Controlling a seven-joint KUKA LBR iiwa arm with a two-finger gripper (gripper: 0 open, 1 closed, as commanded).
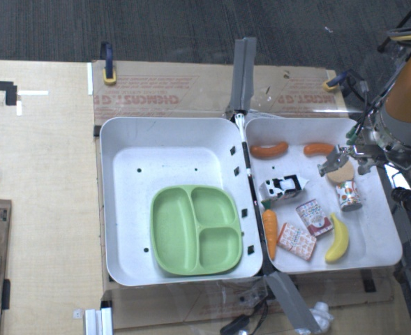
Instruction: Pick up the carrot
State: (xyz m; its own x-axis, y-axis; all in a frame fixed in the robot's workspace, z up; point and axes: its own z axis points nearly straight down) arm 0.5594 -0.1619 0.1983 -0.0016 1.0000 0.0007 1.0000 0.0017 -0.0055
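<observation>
Gripper: the gripper hangs over the upper right part of the right bin, reaching in from the right; whether it is parted or closed, I cannot tell, and nothing shows clamped in it.
Just below the gripper: one tan, wedge-like piece, close under the tips; contact cannot be judged.
Below that: one small can, tilted, near the right wall.
Sausages: two, orange-red, along the bin's upper part; one just left of the gripper, the other further left, well apart from each other.
Cow toy: one, black and white, mid-bin toward the left.
Cartons: two small printed boxes, one upper and one lower, touching or nearly so.
Banana: one, yellow, right of the cartons, toward the lower right corner.
Carrot: one carrot, lying lengthwise against the right bin's left wall, green top upward, just left of the lower carton and below the cow toy; well apart from the gripper.
Left bin: one left bin holding one green divided plate with three compartments, set toward its lower right.
Open room: bare floor shows in the right bin's lower right corner and between the two sausages; the carrot has the wall on its left and the carton close on its right.
</observation>
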